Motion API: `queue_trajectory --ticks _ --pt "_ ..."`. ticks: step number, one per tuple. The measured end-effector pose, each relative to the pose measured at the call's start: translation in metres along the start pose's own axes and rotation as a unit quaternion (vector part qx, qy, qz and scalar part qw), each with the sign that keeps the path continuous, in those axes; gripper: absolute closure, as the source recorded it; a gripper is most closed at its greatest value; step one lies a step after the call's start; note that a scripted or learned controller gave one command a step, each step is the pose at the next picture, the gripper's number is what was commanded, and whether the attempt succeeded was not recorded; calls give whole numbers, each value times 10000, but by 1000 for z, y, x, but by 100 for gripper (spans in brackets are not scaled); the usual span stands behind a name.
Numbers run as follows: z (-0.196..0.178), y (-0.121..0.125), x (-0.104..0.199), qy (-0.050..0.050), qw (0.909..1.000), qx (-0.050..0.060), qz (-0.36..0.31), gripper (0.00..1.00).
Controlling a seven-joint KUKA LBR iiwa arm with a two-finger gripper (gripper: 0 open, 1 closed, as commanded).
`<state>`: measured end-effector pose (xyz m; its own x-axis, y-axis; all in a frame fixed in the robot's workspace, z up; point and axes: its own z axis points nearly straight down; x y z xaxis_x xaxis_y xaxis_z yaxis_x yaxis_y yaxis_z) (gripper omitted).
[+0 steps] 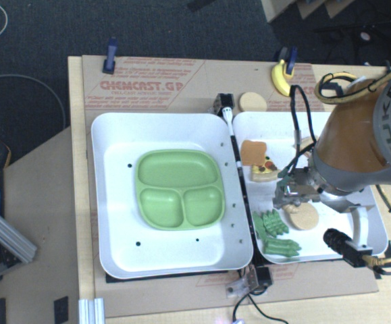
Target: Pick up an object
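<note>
Tan round disc (303, 217) lay in right bin (377, 229), just under gripper (288, 193) (finger state: cannot tell). Arm (357, 144) reached in from right, wrist low over the bin. Green toy pieces (276, 235) crowded near edge. Left bin (107, 181) held green divided plate (179, 188). Brown bench (148, 79) on dark carpet.

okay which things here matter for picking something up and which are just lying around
For the job: gripper; round tan disc, green toys, orange slab, small cake piece, all in the right bin.

Lying about: green divided plate in the left bin; banana, tan disc and blue clamps on the board.
</note>
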<state>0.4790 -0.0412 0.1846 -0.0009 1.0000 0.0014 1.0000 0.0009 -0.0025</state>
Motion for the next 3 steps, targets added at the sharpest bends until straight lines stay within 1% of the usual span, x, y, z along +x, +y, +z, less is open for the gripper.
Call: queue_trajectory --ticks 1,2,3 --pt "-54 1 66 -6 10000 -28 -7 100" --pt "-133 0 82 -13 10000 -15 1 100" --pt "-179 0 124 -8 10000 -24 0 100"
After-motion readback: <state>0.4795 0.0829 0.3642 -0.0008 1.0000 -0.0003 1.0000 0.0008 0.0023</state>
